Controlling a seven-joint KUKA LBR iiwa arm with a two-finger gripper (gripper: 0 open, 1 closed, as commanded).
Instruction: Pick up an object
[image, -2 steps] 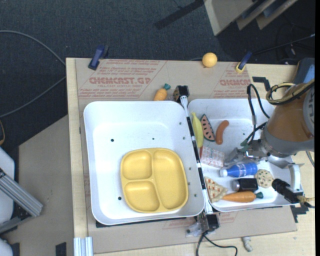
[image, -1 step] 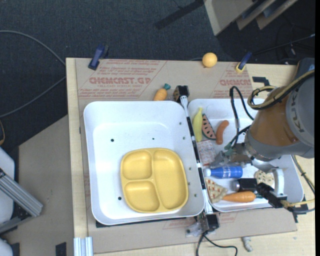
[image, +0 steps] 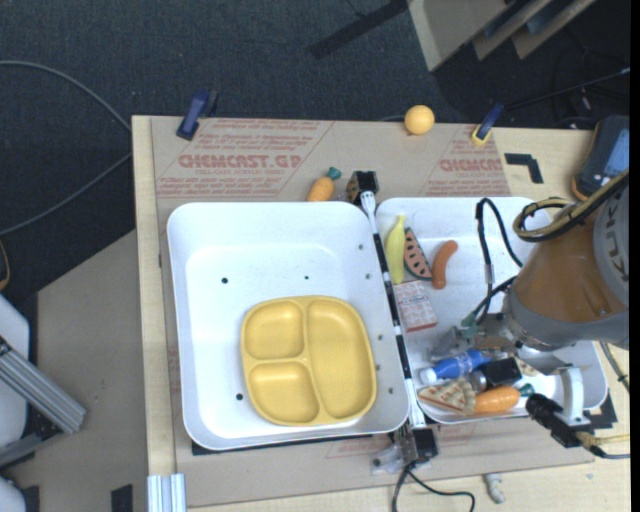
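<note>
The gripper (image: 478, 352) is hanging low over the toys at the right bin's (image: 500, 212) front edge; its grip I cannot tell.

An orange ball (image: 419, 120) rests at the far edge of the surface (image: 250, 160), between two blue clamps (image: 196, 113) (image: 487, 124). A small carrot toy (image: 322, 188) lies on the surface just behind the left bin. Dark carpet (image: 90, 150) surrounds it, crossed by a thin cable (image: 60, 75).
</note>
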